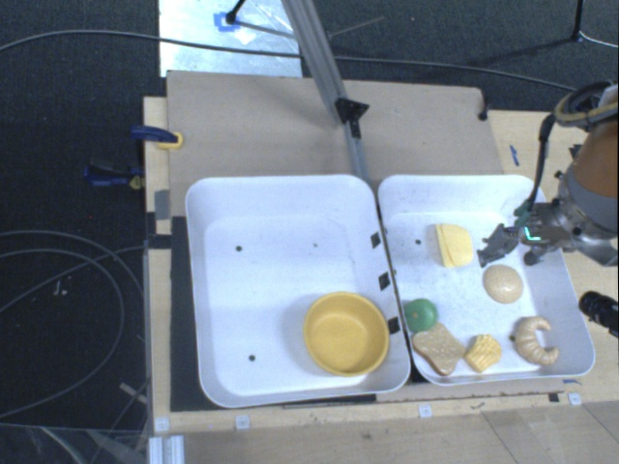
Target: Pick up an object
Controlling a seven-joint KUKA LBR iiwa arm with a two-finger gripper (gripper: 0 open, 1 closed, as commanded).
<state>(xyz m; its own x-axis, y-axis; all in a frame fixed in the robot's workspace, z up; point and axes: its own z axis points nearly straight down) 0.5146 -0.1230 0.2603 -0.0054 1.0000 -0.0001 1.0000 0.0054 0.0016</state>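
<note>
My gripper (515, 249) hangs over the right bin (484, 196), near its right side. Its two dark fingers stand apart, open, with nothing between them. Just below it lies a round beige bun (503, 284). A pale yellow block (452, 245) sits to the left of the fingers. Along the bin's front edge lie a green ball (421, 312), a slice of toast (438, 348), a small yellow ridged piece (483, 352) and a croissant (535, 340).
A yellow bowl (346, 332) stands in the left bin (242, 259) near its front right corner. A grey pole (319, 46) slants down from the top to the seam between the bins. The arm's body (592, 182) rises at the right edge.
</note>
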